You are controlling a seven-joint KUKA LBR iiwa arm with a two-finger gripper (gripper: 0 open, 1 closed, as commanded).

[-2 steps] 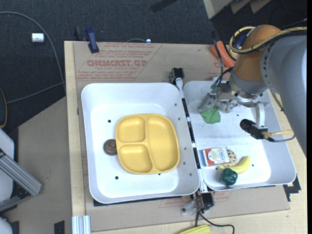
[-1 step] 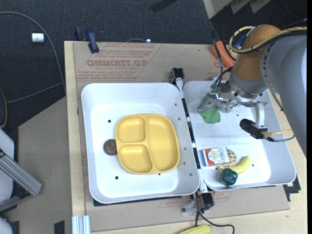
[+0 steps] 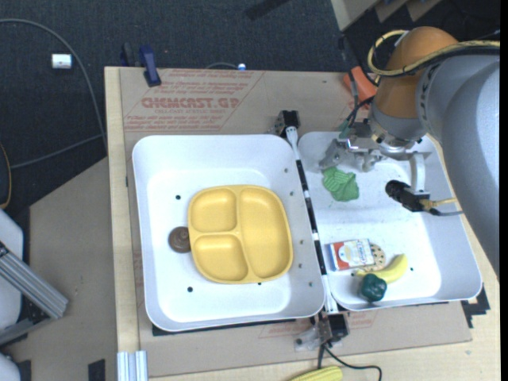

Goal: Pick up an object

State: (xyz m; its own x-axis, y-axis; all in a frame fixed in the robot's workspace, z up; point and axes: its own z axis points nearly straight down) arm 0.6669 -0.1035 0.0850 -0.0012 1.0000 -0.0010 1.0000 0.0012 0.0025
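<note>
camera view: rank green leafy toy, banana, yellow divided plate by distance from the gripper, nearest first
From the gripper:
1. green leafy toy, right bin, just below the gripper.
2. banana, right bin, near the front edge, beside a dark green object.
3. yellow divided plate, left bin, across the divider.

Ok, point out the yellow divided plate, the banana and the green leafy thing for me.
Yellow divided plate (image 3: 240, 233), camera view, on its centre ridge.
Banana (image 3: 394, 269), camera view, on its middle.
Green leafy thing (image 3: 341, 185), camera view, on its centre.
</note>
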